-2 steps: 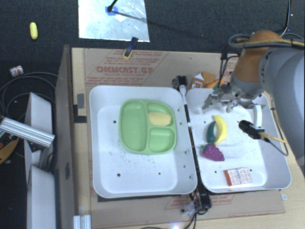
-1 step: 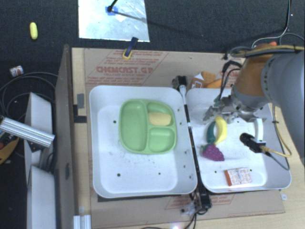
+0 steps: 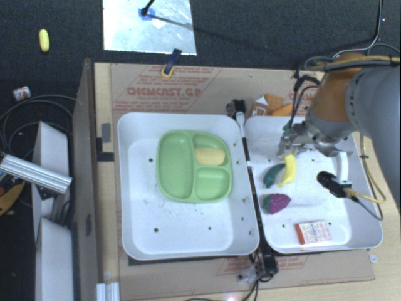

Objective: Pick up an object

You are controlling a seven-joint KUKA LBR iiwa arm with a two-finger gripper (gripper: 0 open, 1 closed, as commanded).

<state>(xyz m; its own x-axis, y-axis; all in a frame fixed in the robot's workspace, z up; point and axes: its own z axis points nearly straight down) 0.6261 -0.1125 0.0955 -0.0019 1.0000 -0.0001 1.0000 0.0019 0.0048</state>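
Camera view: we cannot tell the finger state of the gripper (image 3: 292, 148); the yellow plastic banana (image 3: 289, 169) lies just below it.

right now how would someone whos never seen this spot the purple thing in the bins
Look in the right bin, the one the arm reaches over. Near its left wall, below the banana and the dark green piece, lies the purple toy, the bin's sole purple item.

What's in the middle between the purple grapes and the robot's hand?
In the camera view, a banana and a dark green toy lie side by side between the purple grapes below and the gripper above.
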